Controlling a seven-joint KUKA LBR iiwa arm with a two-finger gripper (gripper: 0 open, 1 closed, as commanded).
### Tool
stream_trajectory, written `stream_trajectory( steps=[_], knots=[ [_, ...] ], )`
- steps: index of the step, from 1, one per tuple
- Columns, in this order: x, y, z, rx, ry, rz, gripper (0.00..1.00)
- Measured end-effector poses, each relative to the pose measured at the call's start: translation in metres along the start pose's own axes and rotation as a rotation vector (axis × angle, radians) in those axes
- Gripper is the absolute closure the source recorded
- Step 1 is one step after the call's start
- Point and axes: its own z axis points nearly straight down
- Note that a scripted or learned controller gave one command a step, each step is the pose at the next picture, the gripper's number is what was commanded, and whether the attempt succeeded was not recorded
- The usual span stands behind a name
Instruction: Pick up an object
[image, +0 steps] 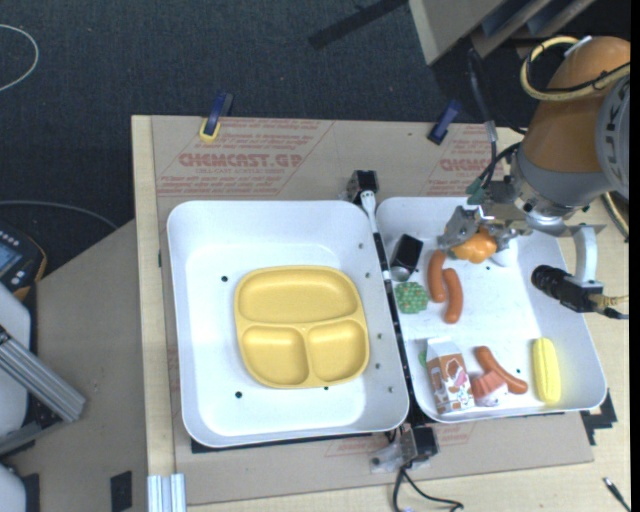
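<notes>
Lying nearest the lower edge of the frame, in the lower right, a small carton (449, 377) with a printed face sat at the front of the right bin (560, 400), with a red sausage-like piece (497, 373) just beside it and a yellow corn cob (545, 369) upright along the bin's right side. At lower centre, the left bin (190, 300) held a yellow divided tray (300, 325), its two small compartments toward the front. Further up the right bin, a green crinkled item (410, 296) rested against the dividing wall, near two orange-red sausages (446, 285) lying side by side. A black block (406, 250) stood above the green item. At upper right, the jaws (478, 240) hung over the back of the right bin, with an orange object (480, 246) directly at their tips; whether the jaws were clenched on it or released could not be told from this angle. Behind them rose the grey arm with its orange band (580, 95). Beyond both bins, blue clamps (213, 117) gripped the far edge of the table (280, 160).
</notes>
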Motion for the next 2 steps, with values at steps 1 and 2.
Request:
stream_trajectory(
  steps=[1, 2],
  knots=[
    [-0.005, -0.0056, -0.0194, -0.001, 0.0, 0.001, 1.0],
    [-0.0038, -0.0011, -0.0191, 0.0, -0.001, 0.001, 1.0]
  ],
)
